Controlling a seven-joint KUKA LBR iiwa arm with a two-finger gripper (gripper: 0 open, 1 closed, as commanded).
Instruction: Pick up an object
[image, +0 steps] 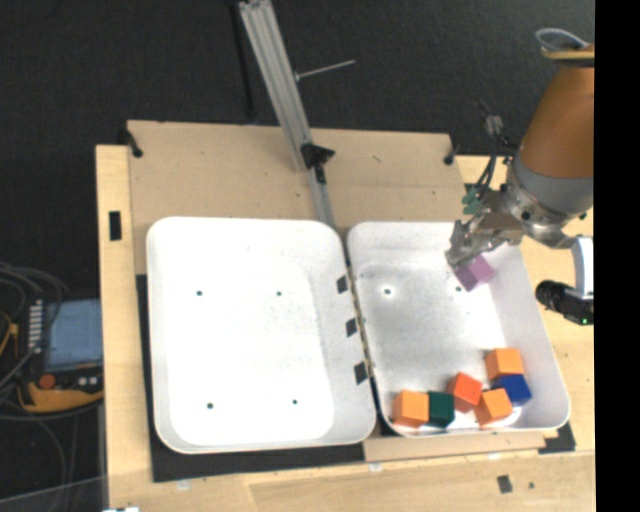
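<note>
Gripper (470, 255) sits over the far side of the right bin (530, 300), fingers clenched on a purple block (476, 270) that I see lifted off the bin floor. Along that bin's near wall I count four orange blocks (410, 406), a green block (441, 408) and a blue block (513, 388), bunched together. The left bin (160, 300) lies just beside.

A robotics lab: a wooden bench (290, 140) bears two white bins (250, 330), a metal strut (285, 85) rising behind them, cables (25, 300) and a handheld controller (65, 345) left of the bench.
</note>
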